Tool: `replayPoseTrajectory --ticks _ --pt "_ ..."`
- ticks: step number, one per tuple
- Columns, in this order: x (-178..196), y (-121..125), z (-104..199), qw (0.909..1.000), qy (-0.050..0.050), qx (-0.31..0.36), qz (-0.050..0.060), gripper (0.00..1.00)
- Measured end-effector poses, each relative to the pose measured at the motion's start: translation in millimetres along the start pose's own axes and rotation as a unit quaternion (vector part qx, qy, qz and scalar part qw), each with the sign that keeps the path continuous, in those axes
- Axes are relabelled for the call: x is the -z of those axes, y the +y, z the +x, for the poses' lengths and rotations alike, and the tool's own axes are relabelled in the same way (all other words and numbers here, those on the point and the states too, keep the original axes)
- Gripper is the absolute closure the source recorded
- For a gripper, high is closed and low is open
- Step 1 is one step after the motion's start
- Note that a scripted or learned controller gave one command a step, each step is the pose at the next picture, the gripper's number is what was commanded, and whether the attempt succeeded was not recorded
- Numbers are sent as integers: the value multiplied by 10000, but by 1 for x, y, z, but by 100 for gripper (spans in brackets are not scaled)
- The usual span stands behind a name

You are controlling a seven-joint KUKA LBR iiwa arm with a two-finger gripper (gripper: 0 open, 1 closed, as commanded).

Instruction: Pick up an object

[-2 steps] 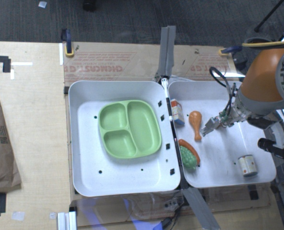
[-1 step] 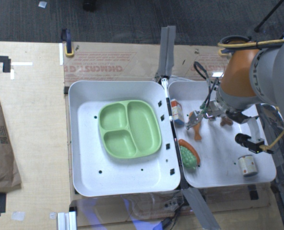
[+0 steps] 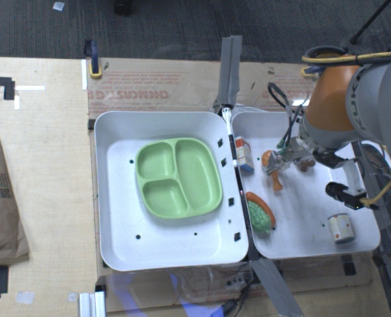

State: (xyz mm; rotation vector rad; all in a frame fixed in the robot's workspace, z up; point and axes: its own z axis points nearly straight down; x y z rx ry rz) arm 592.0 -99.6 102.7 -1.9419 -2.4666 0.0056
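**Gripper low over right bin's far half**

Near the right bin's (image 3: 301, 243) front edge lay a small white can (image 3: 341, 228) and a green-orange plush toy (image 3: 259, 213). Farther back, the gripper (image 3: 279, 165) hung by a small orange piece (image 3: 277, 181); its finger spread I could not tell. Crowding risked a glancing miss.

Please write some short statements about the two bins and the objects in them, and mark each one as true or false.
1. The green divided plate lies in the left bin. True.
2. The plate has three compartments. True.
3. The green and orange toy lies on the plate. False: it lies in the right bin, near the wall between the bins.
4. The tool is above the left bin. False: it is over the right bin, beside a small orange object.
5. A small white cylinder lies in the right bin, toward its near right corner. True.
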Motion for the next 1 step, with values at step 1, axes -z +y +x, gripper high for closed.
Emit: replayPoseTrajectory --ticks 1 --pt "88 64 37 9995 -7 -309 -14 100"
